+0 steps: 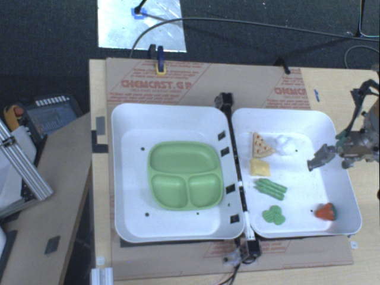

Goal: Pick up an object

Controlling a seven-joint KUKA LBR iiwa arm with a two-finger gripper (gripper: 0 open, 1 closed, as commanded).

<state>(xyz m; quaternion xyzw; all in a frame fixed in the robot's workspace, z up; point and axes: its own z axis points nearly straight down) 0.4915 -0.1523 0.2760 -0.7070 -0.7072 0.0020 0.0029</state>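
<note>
**Gripper over right bin, nothing in it**

Two white bins side by side on the bench. Left bin (127,159) has a green divided plate (184,175) sitting approx. in the middle, 3 compartments. Right bin (341,186) has the toy food: pizza slice (260,143) near the back, a white crumpled item (286,143) just beside it on the right, yellow square (cheese?) (259,168) just in front of the pizza, green bean pods (271,188) below that, a green leafy piece (274,215) nearer the front edge, and a red-orange strawberry-like item (325,211) in the front right corner.

Arm comes in from the right; gripper (317,158) sits above the right side of the right bin, well apart from the pizza/cheese and above the strawberry-like item w/o touching it. No obj between the fingers. Whether fingers are parted or closed: can't tell at this res.
</note>
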